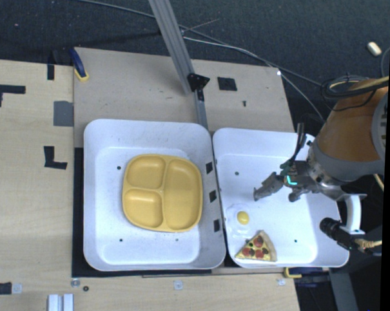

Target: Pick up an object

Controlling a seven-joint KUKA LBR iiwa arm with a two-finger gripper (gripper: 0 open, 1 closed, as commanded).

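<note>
The gripper (280, 189) is held low over the right bin (311, 147) with its fingers spread apart and nothing between them, evidently so a grasp can be made, while the fried egg (242, 217) and pizza slice (257, 246) are left lying just beyond it near the bin's front edge.

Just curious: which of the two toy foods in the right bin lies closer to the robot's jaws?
The fried egg, white with a yellow yolk; the pizza slice lies farther, nearer the bin's front edge.
</note>
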